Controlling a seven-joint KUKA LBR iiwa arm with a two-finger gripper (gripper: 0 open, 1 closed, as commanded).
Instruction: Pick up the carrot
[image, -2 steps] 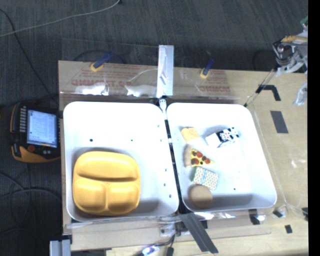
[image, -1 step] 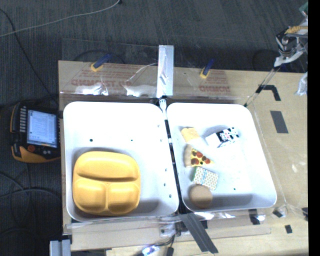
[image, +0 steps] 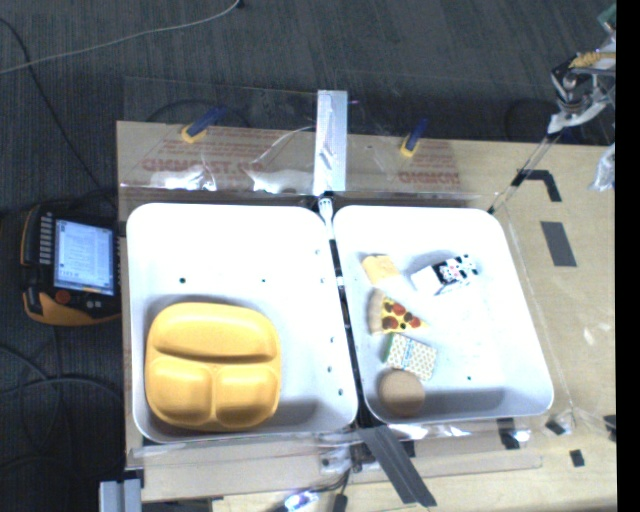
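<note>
Wooden counter (image: 575, 330) bearing two white bins: left bin (image: 230, 255) holds a yellow loaf (image: 212, 365); right bin (image: 500, 345), a pizza slice (image: 395, 315) among small items. Hand state cannot be told.

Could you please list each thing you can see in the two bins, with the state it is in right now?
Yellow bread loaf: lying flat in the left bin, near corner.
Pizza slice: lying flat in the right bin.
Patterned green block: tilted, beside the pizza slice.
Brown round item: resting by the near wall.
Pale yellow piece: lying flat.
Black-and-white toy: lying down.
</note>
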